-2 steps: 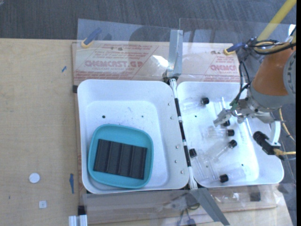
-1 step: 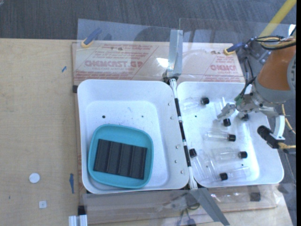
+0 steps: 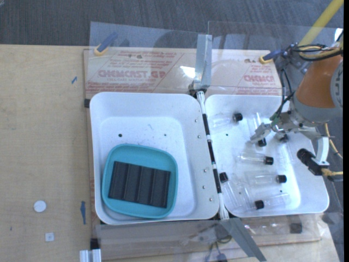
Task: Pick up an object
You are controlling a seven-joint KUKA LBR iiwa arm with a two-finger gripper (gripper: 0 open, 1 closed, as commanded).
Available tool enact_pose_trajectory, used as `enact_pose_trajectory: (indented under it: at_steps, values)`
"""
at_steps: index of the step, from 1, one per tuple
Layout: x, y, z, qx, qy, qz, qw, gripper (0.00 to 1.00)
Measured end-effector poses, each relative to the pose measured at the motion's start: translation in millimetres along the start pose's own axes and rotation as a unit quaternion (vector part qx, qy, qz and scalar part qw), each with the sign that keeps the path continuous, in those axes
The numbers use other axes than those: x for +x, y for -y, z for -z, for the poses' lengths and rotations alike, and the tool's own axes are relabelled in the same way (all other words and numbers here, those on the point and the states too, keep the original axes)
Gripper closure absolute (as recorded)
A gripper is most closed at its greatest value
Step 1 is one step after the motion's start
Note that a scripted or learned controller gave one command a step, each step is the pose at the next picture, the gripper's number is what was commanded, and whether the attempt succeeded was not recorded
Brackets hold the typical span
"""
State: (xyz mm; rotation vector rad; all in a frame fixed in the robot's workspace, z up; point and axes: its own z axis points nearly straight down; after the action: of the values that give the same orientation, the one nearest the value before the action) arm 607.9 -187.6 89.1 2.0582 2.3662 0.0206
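Several clear plastic tubes with black caps lie scattered in the right bin (image 3: pixel 311 201). One tube (image 3: pixel 252 158) rests near the bin's middle, another (image 3: pixel 224 121) at its far left, and a third (image 3: pixel 271 202) by the near wall. My gripper (image 3: pixel 271 134) hangs low over the upper middle of this bin, open, with nothing between its fingers. A black cap (image 3: pixel 262 142) sits just below the left fingertip (image 3: pixel 259 131). The orange-banded wrist (image 3: pixel 319 86) rises behind on the right.
The left bin (image 3: pixel 109 111) holds a teal tray (image 3: pixel 112 165) with a black ridged block (image 3: pixel 139 183) in it. A metal divider post (image 3: pixel 203 59) stands at the back between the bins. Cables hang along the right bin's right side.
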Motion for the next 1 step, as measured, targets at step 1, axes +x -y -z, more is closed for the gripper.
enact_pose_trajectory:
  at_steps: [1]
  values:
    - [2.9,27.8,0.9,0.0,-0.001,0.007,1.0,0.0]
